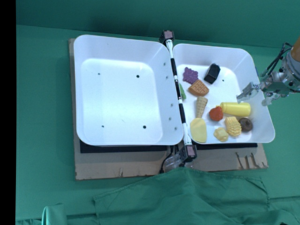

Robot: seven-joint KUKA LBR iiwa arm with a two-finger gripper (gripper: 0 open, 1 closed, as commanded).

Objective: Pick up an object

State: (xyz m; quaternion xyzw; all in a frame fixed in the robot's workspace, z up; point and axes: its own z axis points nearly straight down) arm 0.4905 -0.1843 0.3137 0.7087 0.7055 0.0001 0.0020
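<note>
Overhead, the claw (255,94) hangs at the right bin's (262,130) right rim, fingers spread apart with nothing between them, above and just right of the yellow bottle (236,108). Right bin holds toy food: purple grapes (190,74), black piece (212,72), waffle (198,87), cone (201,106), red tomato (216,113), corn (233,126), brown donut (245,123), yellow pieces near the front. Left bin (84,88) sits alongside on the green counter (42,102).

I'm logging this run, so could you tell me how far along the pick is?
Nothing is picked yet. The gripper hovers open at the right bin's right rim, holding nothing. The toys, including the yellow bottle nearest it, lie in the bin. Descent, grasp and lift remain.
</note>
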